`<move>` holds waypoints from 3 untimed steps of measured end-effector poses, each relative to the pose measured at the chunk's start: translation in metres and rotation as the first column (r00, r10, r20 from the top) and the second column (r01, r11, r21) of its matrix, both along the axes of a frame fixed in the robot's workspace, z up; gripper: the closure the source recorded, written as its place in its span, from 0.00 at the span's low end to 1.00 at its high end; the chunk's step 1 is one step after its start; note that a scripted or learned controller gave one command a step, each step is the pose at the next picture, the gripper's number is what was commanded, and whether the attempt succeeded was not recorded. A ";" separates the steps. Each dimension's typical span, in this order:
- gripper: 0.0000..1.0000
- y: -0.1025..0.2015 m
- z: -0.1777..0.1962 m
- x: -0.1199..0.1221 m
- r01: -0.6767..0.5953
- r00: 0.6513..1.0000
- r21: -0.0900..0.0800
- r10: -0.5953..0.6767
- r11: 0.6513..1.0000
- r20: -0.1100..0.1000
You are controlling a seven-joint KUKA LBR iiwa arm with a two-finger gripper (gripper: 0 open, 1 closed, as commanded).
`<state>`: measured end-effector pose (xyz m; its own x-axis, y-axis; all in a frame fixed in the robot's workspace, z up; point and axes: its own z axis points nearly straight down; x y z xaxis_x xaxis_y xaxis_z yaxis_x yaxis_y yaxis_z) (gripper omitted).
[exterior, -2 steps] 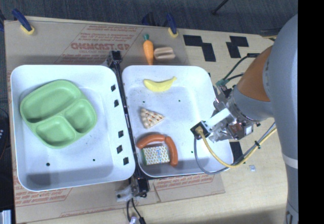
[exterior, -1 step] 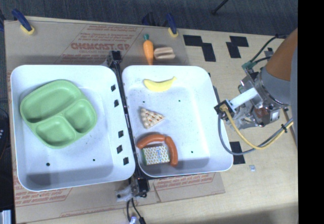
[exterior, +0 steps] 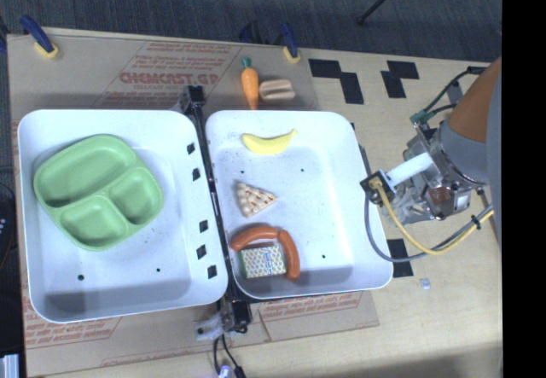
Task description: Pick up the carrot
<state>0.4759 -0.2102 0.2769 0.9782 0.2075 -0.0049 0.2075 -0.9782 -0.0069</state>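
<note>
A: The claw [exterior: 433, 195] hangs just past the right rim of the right-hand shallow white bin [exterior: 341, 235]. It is over the pale surface [exterior: 444, 308], at the end of the grey arm [exterior: 479, 125] reaching in from the right.

B: Open or closed?

A: Can't tell from up here. I can't make out how wide it stands, or whether it has hold of anything.

B: And the small orange carrot with the green top [exterior: 249, 84]?

A: It's outside both bins! It lies on the printed brown cardboard sheet [exterior: 153, 69], just beyond the far rim of the right bin, near that bin's left corner. Its green end points away from the bin, and it is well apart from the claw.

B: Anything next to it?

A: A little tan-and-brown bun-shaped toy [exterior: 276, 91] sits just beside it, on the right.

B: What's inside the right bin?

A: A yellow curved banana [exterior: 268, 142] lies near the far wall. A pale triangular wedge with a dotted face [exterior: 254, 198] sits around the middle. Close to the near wall, a curved orange-red sausage [exterior: 290, 250] arches over a small patterned square block [exterior: 263, 262], and the two are touching.

B: And the left-hand white bin [exterior: 51, 291]?

A: It holds a light green plastic plate with three compartments [exterior: 98, 190], lying flat toward the far left. A blue clamp [exterior: 38, 35] grips the cardboard's far left corner, and another blue clamp [exterior: 288, 40] stands beyond the carrot.
</note>
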 end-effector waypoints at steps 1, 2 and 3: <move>1.00 0.000 -0.003 0.000 0.000 1.000 0.002 0.000 1.000 -0.001; 1.00 0.000 -0.042 0.000 -0.008 1.000 -0.001 0.008 1.000 0.001; 1.00 0.030 -0.186 0.000 -0.091 0.996 0.001 0.091 0.996 0.002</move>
